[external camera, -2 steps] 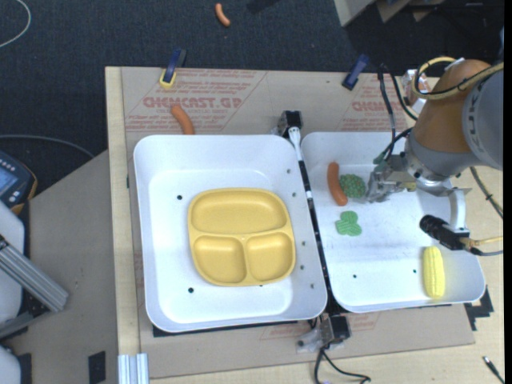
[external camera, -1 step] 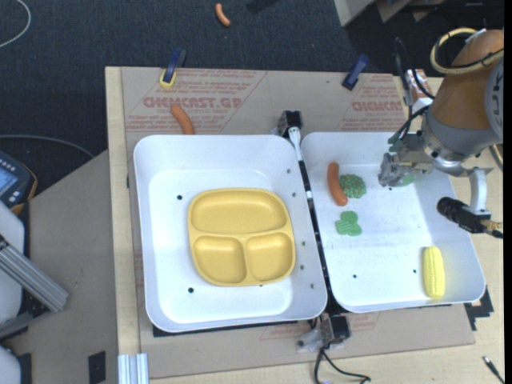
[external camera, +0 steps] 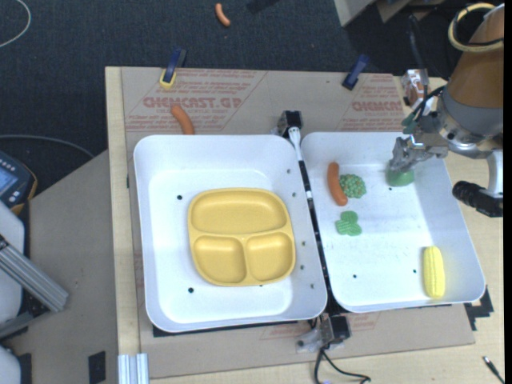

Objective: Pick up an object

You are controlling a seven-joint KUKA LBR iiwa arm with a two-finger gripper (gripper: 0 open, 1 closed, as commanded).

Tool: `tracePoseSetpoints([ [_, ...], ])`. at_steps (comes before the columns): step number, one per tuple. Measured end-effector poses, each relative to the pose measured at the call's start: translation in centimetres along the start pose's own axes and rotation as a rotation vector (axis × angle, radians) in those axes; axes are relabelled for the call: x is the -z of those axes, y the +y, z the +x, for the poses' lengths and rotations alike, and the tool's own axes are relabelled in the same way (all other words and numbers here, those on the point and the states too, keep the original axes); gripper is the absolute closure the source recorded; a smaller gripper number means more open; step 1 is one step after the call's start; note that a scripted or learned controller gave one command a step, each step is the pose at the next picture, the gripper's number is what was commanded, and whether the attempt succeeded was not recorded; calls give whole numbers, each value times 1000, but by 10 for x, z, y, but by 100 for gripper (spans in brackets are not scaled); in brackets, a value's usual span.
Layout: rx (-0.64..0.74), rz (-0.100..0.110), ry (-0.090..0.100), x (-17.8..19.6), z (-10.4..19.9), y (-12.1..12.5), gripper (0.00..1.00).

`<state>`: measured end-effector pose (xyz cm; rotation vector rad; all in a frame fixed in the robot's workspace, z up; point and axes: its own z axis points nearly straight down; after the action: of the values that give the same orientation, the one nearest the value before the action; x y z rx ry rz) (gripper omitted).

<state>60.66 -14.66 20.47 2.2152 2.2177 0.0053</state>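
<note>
My gripper (external camera: 400, 169) hangs low over the back of the right bin (external camera: 448, 214), its grey fingers down on a small green object (external camera: 402, 178); the fingers hide most of it. Further left in that bin lie an orange sausage (external camera: 335, 183), a round green broccoli-like piece (external camera: 353, 186) and a flat green leafy piece (external camera: 348, 226). A yellow corn cob (external camera: 433, 271) rests near the bin's front right corner.
The left bin (external camera: 160, 214) holds a yellow three-compartment plate (external camera: 240, 235). Another orange sausage (external camera: 183, 118) lies on the cardboard behind the left bin, and one more (external camera: 222, 14) on the dark floor. Clamps sit at the board's back edge.
</note>
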Motion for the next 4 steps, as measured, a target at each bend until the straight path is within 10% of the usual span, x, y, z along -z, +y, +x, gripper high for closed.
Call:
tracePoseSetpoints([
  [4,0,6,2,30,76,-3,100],
])
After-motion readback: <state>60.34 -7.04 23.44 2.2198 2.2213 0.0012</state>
